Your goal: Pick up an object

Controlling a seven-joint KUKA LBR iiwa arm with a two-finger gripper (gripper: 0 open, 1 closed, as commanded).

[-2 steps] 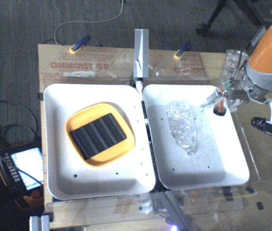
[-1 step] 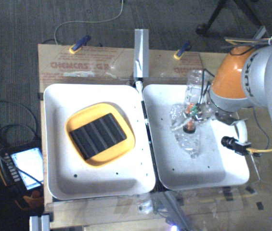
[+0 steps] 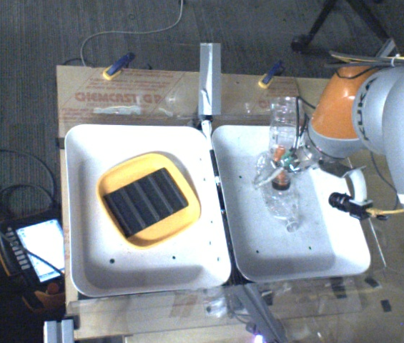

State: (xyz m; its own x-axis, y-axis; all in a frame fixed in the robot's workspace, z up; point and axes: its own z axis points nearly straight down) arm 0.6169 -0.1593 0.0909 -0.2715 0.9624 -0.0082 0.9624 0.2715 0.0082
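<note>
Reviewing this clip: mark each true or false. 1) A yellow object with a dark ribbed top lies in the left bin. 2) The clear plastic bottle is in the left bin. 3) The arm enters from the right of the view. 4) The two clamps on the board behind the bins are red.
1) True. The yellow object with the dark ribbed top lies in the left bin.
2) False. The clear plastic bottle is in the right bin, under the gripper.
3) True. The arm reaches in from the right.
4) False. The two clamps are blue and yellow.
</note>
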